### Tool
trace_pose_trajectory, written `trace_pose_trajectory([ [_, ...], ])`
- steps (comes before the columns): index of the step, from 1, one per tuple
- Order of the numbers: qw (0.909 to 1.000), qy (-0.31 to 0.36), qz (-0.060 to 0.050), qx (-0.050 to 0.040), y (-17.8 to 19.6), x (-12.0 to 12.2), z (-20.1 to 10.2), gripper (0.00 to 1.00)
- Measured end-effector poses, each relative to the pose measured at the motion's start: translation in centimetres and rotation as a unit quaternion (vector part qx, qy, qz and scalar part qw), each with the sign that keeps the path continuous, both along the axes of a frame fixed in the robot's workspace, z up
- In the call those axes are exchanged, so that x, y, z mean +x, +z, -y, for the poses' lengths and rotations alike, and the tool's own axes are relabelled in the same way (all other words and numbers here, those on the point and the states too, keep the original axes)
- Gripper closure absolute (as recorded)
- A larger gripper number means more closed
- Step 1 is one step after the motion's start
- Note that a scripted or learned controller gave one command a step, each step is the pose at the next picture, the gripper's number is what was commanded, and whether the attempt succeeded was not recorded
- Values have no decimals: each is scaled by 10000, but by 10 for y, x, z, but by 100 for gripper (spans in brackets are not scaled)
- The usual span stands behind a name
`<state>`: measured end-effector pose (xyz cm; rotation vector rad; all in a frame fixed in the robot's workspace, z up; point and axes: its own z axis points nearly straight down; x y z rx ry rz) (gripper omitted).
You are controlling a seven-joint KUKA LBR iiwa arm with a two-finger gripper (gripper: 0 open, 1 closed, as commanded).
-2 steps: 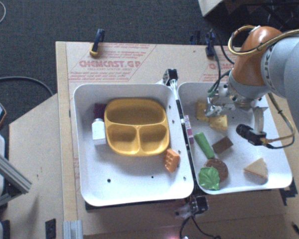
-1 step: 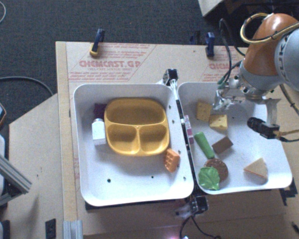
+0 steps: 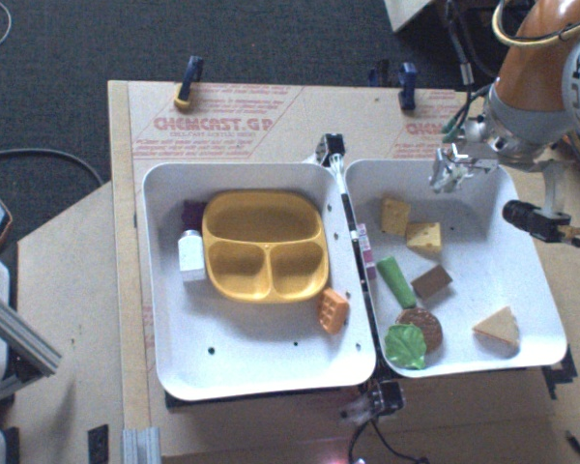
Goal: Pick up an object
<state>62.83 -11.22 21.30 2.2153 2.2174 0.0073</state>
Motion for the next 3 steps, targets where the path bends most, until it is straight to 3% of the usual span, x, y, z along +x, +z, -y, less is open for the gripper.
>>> trace_pose_trajectory([
  [1, 10000, -1, -17, 4, 13, 1, 0, 100],
  [3, 10000, 30, -55, 25, 1, 3, -108, 100],
])
